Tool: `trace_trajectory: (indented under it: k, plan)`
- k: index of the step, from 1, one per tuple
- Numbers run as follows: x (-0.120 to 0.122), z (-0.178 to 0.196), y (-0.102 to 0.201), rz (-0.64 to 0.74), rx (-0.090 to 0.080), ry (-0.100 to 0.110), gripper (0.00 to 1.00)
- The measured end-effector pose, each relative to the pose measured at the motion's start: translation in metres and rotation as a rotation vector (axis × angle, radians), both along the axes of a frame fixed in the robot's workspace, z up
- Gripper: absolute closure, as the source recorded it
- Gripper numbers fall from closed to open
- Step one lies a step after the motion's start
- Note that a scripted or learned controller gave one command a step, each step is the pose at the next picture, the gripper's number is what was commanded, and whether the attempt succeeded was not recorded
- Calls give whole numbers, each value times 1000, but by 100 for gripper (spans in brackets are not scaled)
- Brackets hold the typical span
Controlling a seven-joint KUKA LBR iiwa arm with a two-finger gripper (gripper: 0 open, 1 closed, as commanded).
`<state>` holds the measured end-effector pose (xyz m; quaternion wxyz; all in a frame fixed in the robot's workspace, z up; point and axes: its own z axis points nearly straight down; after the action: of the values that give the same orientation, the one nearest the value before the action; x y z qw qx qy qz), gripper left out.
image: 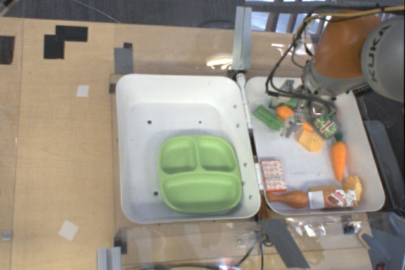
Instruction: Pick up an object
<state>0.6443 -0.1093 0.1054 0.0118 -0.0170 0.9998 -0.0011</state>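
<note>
- The gripper (297,122) is seen low in the right bin (373,199), at about 12 o'clock of that bin's floor, with the orange-banded arm (345,47) looming above it from 1 o'clock.
- How far the gripper is spread cannot be told; it is lost in clutter and cables, and nothing can be seen held by it.
- A tight cluster is packed around it: a green packet (268,117) at its 9 o'clock, a small orange piece (284,112) just beside that, a yellow-orange wedge (311,140) at 5 o'clock, and a green-and-red packet (326,127) at 3 o'clock.
- No single target can be named; the likeliest candidates are judged to be those crowded items.
- Risk one: with things touching or nearly so, two may be pinched at once, or one nudged aside and missed.
- Risk two: the flat green packet may be slid along the bin floor rather than lifted.
- Risk three: the dangling cables (285,66) may be snagged on the bin wall.
- Easier picks are left well apart: a carrot (340,160) at 4 o'clock, a red-and-white box (273,175) at 7 o'clock, and a long carton (332,198) at 6 o'clock.
- The green divided plate (199,174) sits in the left bin (136,136), out of play.
</note>
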Motion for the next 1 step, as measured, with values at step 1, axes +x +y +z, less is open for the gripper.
trace_trajectory:
  k: [1]
  plan:
    - [5, -4, 7, -28, -3, -9, 0]
